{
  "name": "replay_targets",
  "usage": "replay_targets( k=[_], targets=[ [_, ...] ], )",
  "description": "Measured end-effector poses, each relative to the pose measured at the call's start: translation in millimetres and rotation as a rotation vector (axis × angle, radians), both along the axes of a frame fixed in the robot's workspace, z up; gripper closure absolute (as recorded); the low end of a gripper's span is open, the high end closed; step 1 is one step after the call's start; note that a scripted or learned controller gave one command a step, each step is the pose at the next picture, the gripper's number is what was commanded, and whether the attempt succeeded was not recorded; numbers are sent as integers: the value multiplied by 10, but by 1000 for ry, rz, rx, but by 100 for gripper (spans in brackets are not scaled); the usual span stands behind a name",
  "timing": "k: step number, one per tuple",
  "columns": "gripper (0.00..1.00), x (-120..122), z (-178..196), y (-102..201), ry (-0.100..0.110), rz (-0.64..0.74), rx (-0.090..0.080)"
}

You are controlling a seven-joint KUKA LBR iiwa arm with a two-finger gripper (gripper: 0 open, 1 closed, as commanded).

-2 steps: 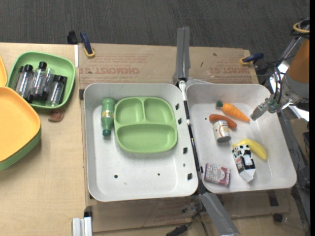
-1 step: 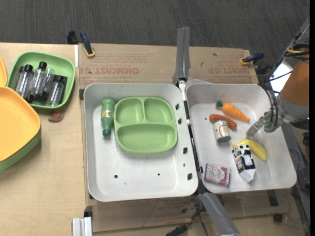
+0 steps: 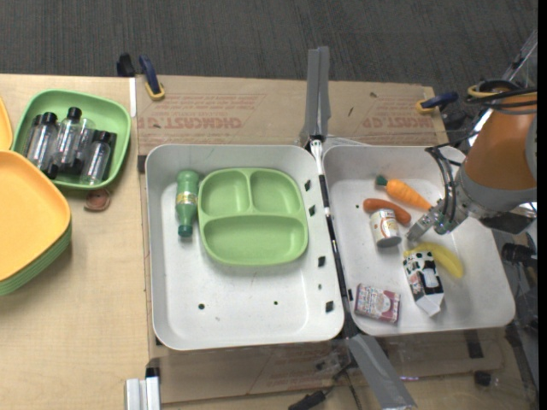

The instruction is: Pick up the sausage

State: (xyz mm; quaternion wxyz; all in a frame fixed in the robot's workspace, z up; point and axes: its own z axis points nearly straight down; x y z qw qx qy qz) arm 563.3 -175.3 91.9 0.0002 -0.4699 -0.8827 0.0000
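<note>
Sausage: lying in the right bin, touching the can's top, just below the carrot. I am judging it light, smooth, likely to roll; taking it mid-length across its width. My gripper is hovering right of the can, sausage up-left of it; finger state, cannot tell.

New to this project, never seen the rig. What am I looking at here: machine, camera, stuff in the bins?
One fixed camera looks down at a slant. From the right, a grey arm with an orange band reaches in; its end effector hangs over the right bin, holding nothing visible. That bin has the sausage, a carrot, a small can, a banana, a carton and a packet. The left bin has a green divided plate and a green bottle.
</note>
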Motion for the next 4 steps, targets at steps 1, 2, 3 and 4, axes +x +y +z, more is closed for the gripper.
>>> replay_targets(
  k=[1,2,3,4],
  targets=[
    [100,319,701,-254,-1,-434,-2],
    [100,-11,472,-288,2,-175,-1],
    [100,-7,561,-291,0,-174,-2],
    [100,413,537,-108,-1,-240,-2]
  ],
)
